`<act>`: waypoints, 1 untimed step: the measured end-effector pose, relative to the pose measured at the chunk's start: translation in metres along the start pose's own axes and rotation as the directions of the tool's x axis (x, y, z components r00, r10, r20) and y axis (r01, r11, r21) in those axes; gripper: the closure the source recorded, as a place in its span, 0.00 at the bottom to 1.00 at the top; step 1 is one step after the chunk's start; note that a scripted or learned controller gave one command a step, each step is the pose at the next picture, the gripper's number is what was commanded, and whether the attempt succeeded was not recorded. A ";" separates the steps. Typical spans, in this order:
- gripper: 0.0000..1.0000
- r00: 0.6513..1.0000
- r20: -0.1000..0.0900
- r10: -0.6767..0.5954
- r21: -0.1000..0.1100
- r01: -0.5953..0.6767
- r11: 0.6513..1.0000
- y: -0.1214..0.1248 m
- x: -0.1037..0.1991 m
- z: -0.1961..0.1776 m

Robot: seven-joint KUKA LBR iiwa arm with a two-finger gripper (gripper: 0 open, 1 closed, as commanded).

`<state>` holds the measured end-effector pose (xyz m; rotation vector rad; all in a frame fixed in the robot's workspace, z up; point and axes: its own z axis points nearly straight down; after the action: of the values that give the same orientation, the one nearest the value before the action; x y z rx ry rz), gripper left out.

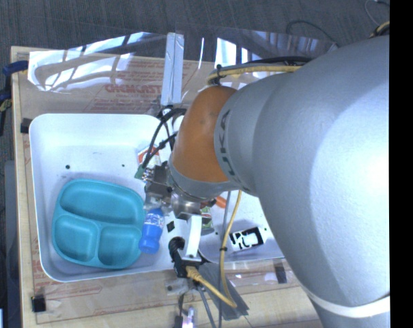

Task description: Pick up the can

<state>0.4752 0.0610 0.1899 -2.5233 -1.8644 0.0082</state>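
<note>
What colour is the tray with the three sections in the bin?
The tray is teal blue all over, seen plainly in the camera view, in the left bin.

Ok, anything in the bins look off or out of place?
Nothing looks spilled or broken. The teal tray lies flat in the left bin, a blue bottle at its right edge. The arm covers most of the right bin, so I can't judge that.

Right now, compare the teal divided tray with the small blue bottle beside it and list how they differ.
The teal tray is much larger than the blue bottle. The tray is broad, shallow and split into three compartments; the bottle is narrow and rounded. The tray is pale teal all over; the bottle is a deeper blue with a lighter top. The tray lies in open view, while the bottle sits close under the arm's wrist. Both lie in the left white bin.
</note>
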 end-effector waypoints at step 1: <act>1.00 1.000 -0.002 -0.013 -0.006 0.013 1.000 0.022 -0.065 -0.064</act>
<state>0.4771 -0.0078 0.2535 -2.5132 -1.8832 0.0002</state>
